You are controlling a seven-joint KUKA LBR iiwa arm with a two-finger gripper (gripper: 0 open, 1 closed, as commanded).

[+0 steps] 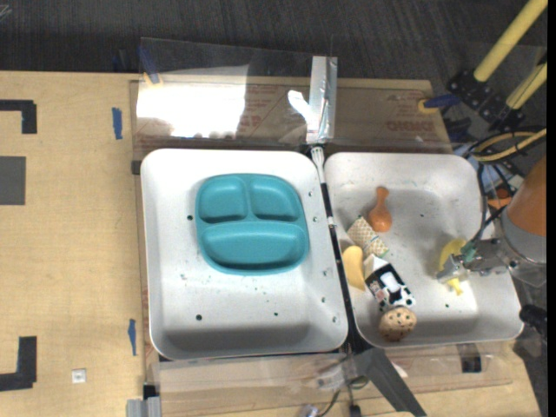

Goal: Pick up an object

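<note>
The gripper (459, 261) sits low in the right bin (417, 174) at a small yellow object (451, 252) (grasp step, I judge); its closure cannot be told. Next it needs a firm close, then a straight lift.

At about three o'clock the arm (532, 224) shows a rounded orange band above a grey wrist section. Dark cables loop along its upper side. Toward the bin the metallic gripper (469, 257) narrows, with small green and yellow fittings; finer details are too blurred to read.
</note>
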